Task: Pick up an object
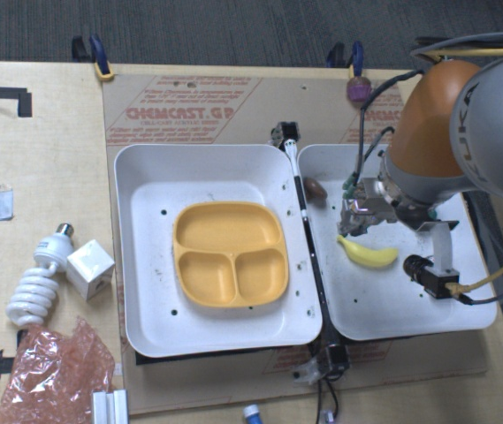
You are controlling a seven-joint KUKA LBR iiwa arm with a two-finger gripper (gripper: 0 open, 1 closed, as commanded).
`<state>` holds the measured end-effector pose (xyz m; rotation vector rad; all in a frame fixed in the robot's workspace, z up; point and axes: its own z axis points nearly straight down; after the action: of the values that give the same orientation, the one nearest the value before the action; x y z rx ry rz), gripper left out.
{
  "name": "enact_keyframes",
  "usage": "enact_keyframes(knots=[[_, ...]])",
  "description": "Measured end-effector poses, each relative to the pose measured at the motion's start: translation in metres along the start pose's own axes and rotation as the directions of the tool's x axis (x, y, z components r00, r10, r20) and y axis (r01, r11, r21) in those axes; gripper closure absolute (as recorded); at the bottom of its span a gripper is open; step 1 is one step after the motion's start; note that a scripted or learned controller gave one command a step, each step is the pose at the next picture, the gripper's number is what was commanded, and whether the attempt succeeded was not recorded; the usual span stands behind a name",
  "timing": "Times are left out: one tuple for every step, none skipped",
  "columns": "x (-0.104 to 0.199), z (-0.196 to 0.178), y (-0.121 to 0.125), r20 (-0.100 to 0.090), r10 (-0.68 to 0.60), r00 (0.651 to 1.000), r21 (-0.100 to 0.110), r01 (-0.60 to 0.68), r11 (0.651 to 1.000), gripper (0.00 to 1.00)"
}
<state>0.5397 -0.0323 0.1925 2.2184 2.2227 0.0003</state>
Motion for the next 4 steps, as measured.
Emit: enact_keyframes(knots=[[0.0,0.0,0.0,0.0,0.0,1.0,0.0,0.0,1.0,0.0],[-0.06,0.08,-0.053,-0.001,0.004,1.0,0.001,-0.004,1.0,0.0],[-0.061,0.1,-0.062,-0.001,0.003,1.0,0.0,-0.003,1.0,0.0],[-0.082,0.1,0.002,0.0,0.0,1.0,0.0,0.0,1.0,0.0]])
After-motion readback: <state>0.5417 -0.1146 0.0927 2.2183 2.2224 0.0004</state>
